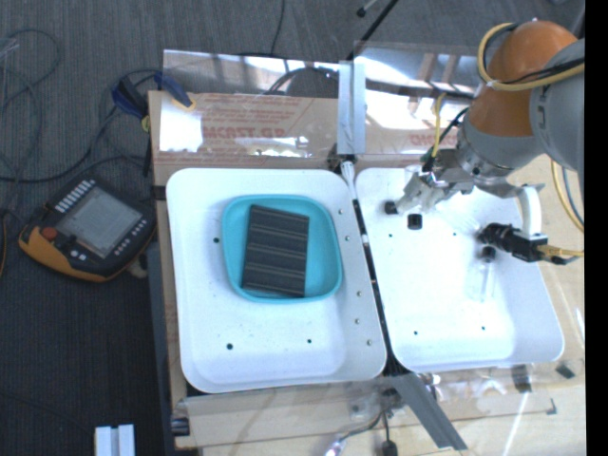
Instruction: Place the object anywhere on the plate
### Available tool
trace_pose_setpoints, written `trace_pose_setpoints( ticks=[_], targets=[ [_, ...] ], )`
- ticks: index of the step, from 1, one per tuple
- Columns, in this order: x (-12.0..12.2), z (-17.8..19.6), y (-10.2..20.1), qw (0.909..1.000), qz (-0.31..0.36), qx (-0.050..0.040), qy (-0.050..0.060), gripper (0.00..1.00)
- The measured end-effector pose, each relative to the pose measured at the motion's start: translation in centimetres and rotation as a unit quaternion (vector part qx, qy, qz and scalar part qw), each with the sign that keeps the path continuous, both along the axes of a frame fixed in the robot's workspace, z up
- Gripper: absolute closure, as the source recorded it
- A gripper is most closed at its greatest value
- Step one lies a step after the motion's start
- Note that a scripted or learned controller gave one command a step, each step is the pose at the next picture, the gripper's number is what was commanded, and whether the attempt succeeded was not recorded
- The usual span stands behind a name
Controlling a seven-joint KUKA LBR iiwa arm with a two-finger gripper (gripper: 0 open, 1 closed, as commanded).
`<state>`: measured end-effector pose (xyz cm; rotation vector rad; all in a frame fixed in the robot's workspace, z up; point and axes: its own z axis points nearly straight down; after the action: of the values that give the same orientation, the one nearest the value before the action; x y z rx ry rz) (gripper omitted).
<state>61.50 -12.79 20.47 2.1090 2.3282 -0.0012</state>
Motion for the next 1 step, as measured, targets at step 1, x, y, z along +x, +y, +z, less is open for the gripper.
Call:
trace_pose_setpoints(
  ticks=[1],
  targets=[
    [-2.95,2.67,7.72,0.9867,0.162,0.001,0.0,1.0]
  ],
)
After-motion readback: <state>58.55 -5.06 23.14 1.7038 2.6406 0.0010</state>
